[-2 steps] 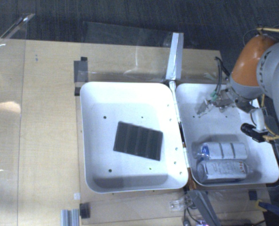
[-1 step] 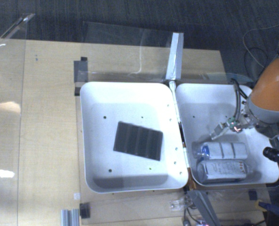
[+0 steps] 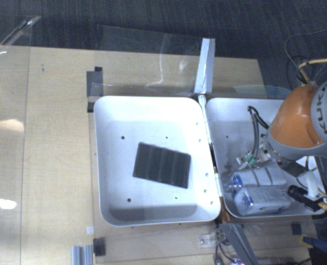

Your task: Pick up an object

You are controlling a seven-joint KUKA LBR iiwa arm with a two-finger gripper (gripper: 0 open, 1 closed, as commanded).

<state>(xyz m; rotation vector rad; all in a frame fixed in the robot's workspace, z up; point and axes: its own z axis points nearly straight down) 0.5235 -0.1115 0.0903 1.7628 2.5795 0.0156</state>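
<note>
A flat dark grey rectangle [image 3: 162,165] with faint ribs lies tilted on the floor of the left bin [image 3: 114,120], a little right of its middle. My gripper [image 3: 240,191] is far down in the right bin [image 3: 230,120], in its near left corner, with its silvery body [image 3: 265,197] lying low over the bin floor. A small bluish item [image 3: 236,180] shows right by the gripper's left end; I cannot make out whether they touch. The grey arm with its orange band [image 3: 296,120] covers the right part of that bin.
Black cables [image 3: 256,127] run down from the arm into the right bin. The dividing rims of the two bins [image 3: 210,153] stand close to the gripper's left. A clear plastic sheet [image 3: 152,54] and a grey upright strip [image 3: 206,65] stand behind the bins.
</note>
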